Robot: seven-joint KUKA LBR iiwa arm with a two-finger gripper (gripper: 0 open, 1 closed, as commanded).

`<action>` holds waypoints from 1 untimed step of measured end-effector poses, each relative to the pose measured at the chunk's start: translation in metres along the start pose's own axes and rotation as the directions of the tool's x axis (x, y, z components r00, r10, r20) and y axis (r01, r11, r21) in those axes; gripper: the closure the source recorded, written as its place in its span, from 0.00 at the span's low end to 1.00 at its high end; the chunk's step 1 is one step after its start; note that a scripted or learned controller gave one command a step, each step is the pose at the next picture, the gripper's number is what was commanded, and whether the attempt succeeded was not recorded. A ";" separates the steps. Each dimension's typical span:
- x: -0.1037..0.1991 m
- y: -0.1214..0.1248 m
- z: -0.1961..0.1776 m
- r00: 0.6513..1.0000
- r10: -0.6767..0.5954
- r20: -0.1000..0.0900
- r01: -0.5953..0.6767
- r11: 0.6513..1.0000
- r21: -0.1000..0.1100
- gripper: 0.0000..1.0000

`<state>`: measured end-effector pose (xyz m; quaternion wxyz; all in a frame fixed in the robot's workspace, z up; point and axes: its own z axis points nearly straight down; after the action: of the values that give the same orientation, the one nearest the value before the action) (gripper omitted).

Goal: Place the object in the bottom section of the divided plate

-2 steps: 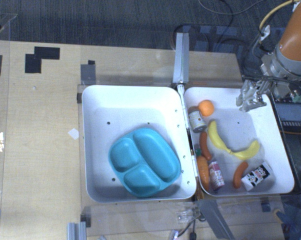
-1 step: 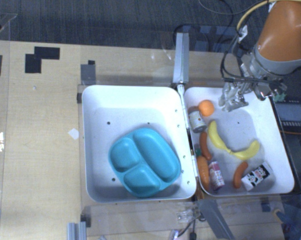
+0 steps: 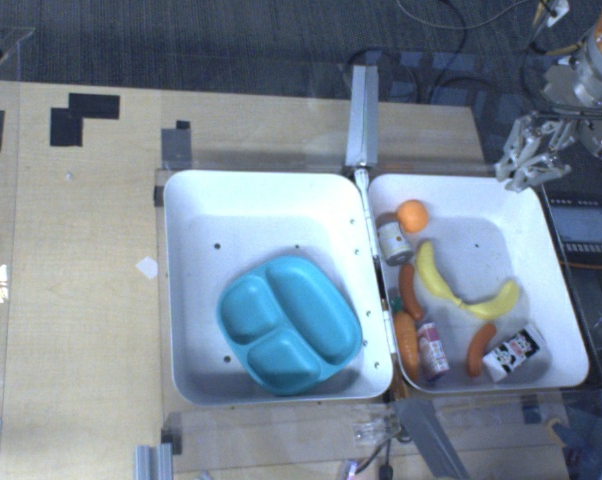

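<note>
While the gripper (image 3: pixel 526 163) hovers empty over the right bin's (image 3: pixel 556 298) far corner with jaws spread wide, the banana (image 3: pixel 451 286) lies among the other items there, leaving the blue divided plate (image 3: pixel 291 323) in the left bin (image 3: pixel 196 268) unfilled.

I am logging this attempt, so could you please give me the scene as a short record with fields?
end effector: above the right bin's far right corner, nothing seen in it
left bin: holds a blue divided plate, all sections bare
right bin: holds a banana, orange, small can, two sausages, carrot, small bottle, milk carton
task state: nothing placed in plate yet
</note>
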<state>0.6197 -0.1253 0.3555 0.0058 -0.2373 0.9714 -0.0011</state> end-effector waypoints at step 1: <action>-0.019 -0.006 0.133 0.977 0.212 -0.004 -0.212 0.977 -0.002 1.00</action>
<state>0.6408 -0.1220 0.2225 0.0038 -0.1326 0.9912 0.0003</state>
